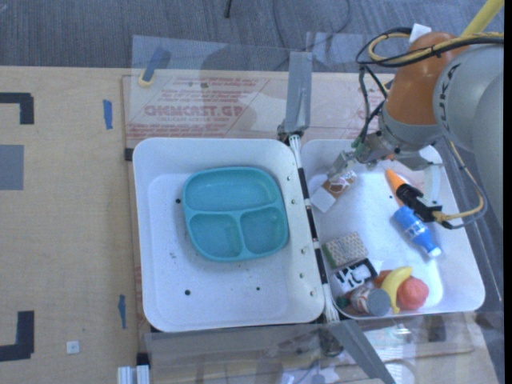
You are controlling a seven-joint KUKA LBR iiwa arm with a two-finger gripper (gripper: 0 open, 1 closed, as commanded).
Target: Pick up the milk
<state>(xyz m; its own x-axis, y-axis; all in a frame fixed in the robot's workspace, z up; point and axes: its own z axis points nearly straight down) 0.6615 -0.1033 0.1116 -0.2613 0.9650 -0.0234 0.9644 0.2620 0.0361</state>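
Note:
The milk (337,186) is a small white and brown carton lying tilted in the right bin (464,294), close to the bin's left wall near the back. My gripper (349,159) hangs just above and behind the carton, its tip right at the carton's top edge. The grey arm with its orange band reaches in from the upper right.
In the right bin lie a blue bottle (417,230), an orange object (394,180), a speckled tan block (346,248), a black and white packet (355,274), a banana (394,278), a red fruit (413,293) and a can (376,301). The left bin (160,294) holds a teal divided plate (236,213).

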